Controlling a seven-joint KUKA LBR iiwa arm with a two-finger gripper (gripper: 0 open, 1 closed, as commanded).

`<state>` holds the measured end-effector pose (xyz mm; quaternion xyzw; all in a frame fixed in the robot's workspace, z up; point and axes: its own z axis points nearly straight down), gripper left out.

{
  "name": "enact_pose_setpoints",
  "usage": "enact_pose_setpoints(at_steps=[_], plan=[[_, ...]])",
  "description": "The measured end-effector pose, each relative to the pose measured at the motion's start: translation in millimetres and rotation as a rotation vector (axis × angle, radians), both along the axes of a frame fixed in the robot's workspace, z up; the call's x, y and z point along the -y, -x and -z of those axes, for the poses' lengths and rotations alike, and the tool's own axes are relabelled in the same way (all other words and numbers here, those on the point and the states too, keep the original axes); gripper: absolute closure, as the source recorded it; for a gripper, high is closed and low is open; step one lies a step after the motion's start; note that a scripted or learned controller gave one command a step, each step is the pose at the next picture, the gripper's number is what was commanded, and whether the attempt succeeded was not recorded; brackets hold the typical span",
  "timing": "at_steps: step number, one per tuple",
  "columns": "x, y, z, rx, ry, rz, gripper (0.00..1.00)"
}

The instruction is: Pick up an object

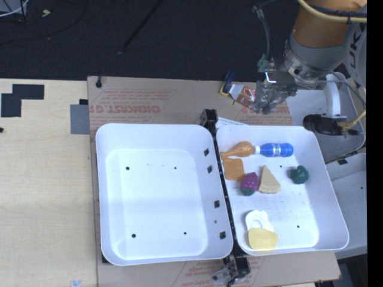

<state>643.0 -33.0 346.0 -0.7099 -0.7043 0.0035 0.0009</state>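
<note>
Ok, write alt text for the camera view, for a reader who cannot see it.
The grey arm's end effector hangs above the cardboard behind the right white bin, which holds a blue bottle, an orange drumstick toy, a purple lump and other small toys. The left white bin sits alongside.

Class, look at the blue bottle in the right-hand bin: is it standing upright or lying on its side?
Lying on its side: the blue bottle stretches lengthwise across the right bin's floor.

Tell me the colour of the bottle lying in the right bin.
Blue with a white neck end; the bottle shows clearly in the camera view.
</note>
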Motion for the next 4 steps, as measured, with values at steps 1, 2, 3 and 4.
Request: enact_pose_setpoints(at_steps=[1,2,3,4], plan=[[-42.9,17.3,-49.1,0.008,-0.005,-0.012,1.0],[-49.8,-1.4,-28.1,0.003,-0.003,-0.011,1.0],[-20.3,-0.3,-4.2,0.0,-0.002,-0.006,1.0],[-64.1,-1.3,-60.2,0.009,-0.005,-0.013,1.0]])
